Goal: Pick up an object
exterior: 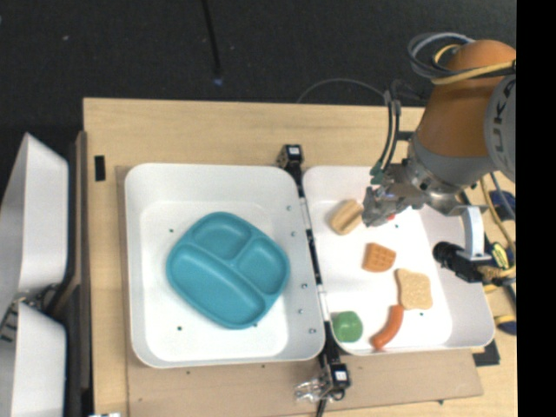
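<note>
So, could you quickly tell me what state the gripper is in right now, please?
Gripper: cannot be told; it sits low in the right bin beside the bread roll.

Bench [217,133]: light wood top, evenly lit, taken as landmark. Beyond its far edge, dark speckled floor [130,33] is seen, crossed by a thin dark cable [208,24]. To the left of the bench, white box-like panels [39,224] are stood, partly cut off by the frame.
</note>
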You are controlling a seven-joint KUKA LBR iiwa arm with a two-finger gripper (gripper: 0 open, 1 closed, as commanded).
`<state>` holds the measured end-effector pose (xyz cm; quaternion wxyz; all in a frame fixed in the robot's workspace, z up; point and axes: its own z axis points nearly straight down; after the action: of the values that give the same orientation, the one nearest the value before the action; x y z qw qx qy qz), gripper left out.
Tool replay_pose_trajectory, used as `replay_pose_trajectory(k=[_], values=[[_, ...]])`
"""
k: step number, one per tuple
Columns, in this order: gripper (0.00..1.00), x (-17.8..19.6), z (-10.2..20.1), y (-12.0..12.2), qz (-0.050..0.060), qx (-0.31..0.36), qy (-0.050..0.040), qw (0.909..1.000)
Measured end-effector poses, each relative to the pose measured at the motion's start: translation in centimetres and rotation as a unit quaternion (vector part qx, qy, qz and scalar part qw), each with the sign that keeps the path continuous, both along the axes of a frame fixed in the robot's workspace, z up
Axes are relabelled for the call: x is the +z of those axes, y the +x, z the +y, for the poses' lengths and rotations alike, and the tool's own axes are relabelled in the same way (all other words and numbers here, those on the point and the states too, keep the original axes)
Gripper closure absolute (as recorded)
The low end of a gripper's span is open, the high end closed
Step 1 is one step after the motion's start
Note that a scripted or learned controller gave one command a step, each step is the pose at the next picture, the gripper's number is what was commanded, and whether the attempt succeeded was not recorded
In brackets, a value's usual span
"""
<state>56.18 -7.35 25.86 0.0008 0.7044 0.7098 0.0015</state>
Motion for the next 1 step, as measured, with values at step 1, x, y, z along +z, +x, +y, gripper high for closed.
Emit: replay_pose_trajectory(k=[1], values=[[1.0,-0.14,6.03,0.2,0.001,0.0,0.0003,1.0]])
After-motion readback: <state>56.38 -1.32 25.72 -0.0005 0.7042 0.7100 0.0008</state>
